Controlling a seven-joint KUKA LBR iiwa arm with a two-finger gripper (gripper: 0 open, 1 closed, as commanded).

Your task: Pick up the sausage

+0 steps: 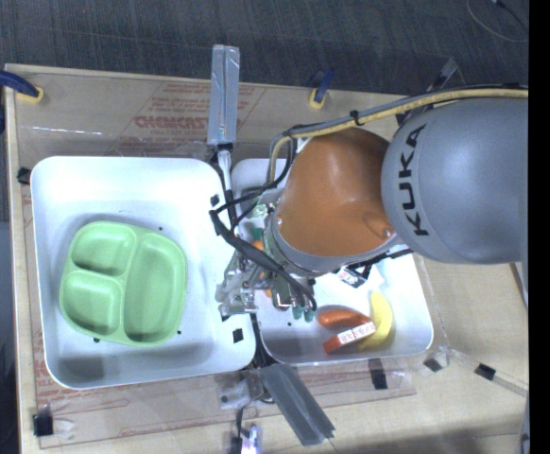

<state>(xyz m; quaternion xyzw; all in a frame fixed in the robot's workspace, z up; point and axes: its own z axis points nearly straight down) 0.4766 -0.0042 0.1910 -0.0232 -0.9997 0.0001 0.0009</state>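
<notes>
The arm (417,187) is seen reaching in from the right and hanging over the right bin (417,334), its orange band covering much of that bin from above. The gripper (256,291) is placed low at the bin's left side, close to the wall shared with the left bin (48,216); its state cannot be told, since the tip is lost among cables and metal parts, and nothing can be seen held in it. The sausage (347,338), a reddish piece bearing a white label, is lying at the front of the right bin, touching or just beside the banana (381,318), with an orange carrot-like piece (336,316) just above it. The sausage is judged to lie to the right of the gripper, not under it, so a descent made from here would likely meet the bin floor or the wall. If the approach is corrected, the crowding of the three items could cause the wrong one to be taken or the sausage to be pushed aside. The green divided plate (124,282) in the left bin is well apart and is not at risk.
</notes>
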